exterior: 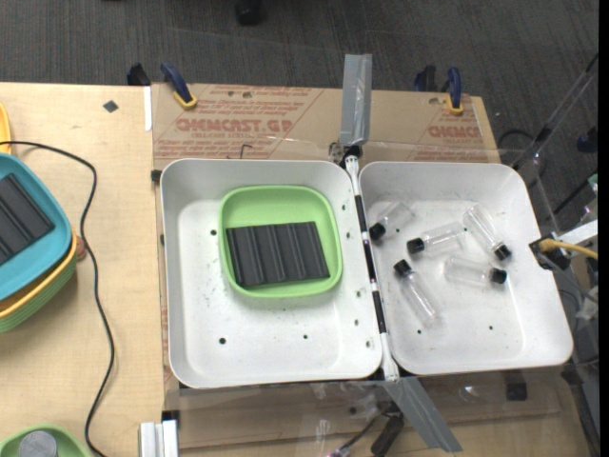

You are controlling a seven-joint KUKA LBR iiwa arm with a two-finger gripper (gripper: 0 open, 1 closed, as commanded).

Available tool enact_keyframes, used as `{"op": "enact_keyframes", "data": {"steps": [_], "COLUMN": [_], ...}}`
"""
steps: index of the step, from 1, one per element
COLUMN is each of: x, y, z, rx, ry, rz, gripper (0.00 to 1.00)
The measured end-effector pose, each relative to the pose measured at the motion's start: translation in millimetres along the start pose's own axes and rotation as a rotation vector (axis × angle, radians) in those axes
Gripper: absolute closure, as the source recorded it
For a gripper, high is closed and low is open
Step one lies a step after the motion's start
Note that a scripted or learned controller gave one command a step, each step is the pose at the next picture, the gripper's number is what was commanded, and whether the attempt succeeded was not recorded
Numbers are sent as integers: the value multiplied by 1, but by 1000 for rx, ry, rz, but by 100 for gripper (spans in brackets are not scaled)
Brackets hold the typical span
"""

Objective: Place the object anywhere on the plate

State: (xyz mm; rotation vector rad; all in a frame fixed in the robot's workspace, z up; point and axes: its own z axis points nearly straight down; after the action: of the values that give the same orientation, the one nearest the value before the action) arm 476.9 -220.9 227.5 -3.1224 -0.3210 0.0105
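The wooden desk point(76, 369) carries two shallow white bins side by side, resting on a sheet of printed cardboard point(285, 117) held down by blue clamps at its far corners. The left bin point(190, 341) holds a green square plate point(278, 217) set toward its far half, and on that plate lies a dark ribbed mat point(278, 253) — flat, covering most of the plate's floor. The right bin point(495, 336) holds a loose scatter of clear plastic vials with black caps point(438, 241), several lying on their sides near the middle, some touching, none on the plate. At the desk's left edge sits a stack of teal and green plates point(33, 246), with a black cable point(90, 284) trailing past it. Of the pincer I cannot tell the state.
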Motion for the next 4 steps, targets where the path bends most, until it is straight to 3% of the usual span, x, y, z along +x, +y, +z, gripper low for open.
{"op": "enact_keyframes", "data": {"steps": [4], "x": [0], "y": [0], "z": [2], "rx": [0], "ry": [1], "rz": [0], "gripper": [0]}}
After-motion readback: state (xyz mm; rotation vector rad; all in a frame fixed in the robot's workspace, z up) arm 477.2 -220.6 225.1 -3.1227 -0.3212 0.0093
